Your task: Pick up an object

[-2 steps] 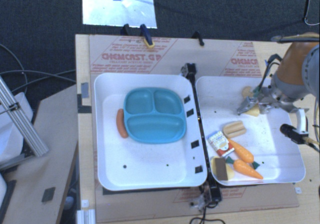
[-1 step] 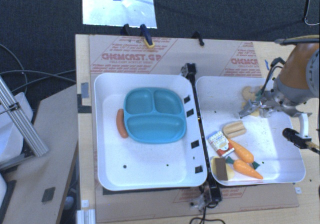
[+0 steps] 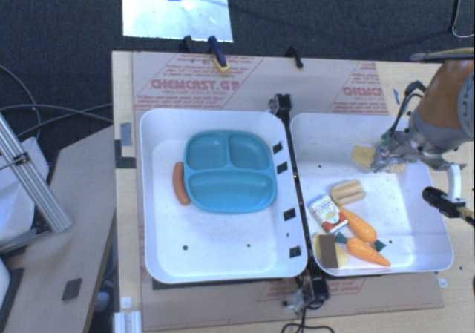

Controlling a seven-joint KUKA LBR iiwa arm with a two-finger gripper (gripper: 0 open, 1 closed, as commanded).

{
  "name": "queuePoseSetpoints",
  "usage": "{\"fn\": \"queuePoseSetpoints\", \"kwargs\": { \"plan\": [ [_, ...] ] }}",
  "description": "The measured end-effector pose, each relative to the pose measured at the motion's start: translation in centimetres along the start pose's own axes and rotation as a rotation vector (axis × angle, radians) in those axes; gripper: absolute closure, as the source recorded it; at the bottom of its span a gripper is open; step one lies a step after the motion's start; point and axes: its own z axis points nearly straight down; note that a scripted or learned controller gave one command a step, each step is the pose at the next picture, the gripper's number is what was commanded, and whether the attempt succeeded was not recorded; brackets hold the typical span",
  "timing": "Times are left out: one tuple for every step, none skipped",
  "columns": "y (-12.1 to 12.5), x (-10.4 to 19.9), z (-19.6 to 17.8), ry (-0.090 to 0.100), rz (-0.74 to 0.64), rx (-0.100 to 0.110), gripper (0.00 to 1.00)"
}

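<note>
Pale yellow cheese-like wedge [image 3: 363, 156]: right white bin [image 3: 326, 139], touching hand [image 3: 384, 162] on its left; finger spread indiscernible.

Counter [image 3: 126, 198]: pale wood, seen at a slant.
Board [image 3: 245, 76]: printed cardboard, flat on the counter.
Bins: left bin [image 3: 159, 190] and right bin [image 3: 430, 250], side by side, seemingly resting on the board.

From my screen, the grey arm with its orange band [image 3: 451, 98] is cut off by the right edge. Its claw [image 3: 386, 161] covers part of a pale yellow block [image 3: 363, 156]; I cannot tell how its tips stand. The print on the small white packet [image 3: 324, 210] is too small to read.
</note>
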Motion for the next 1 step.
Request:
{"fn": "queuePoseSetpoints", "kwargs": {
  "plan": [
    [0.11, -0.02, -1.11, 0.0, -0.001, -0.003, 1.0]
  ]
}}
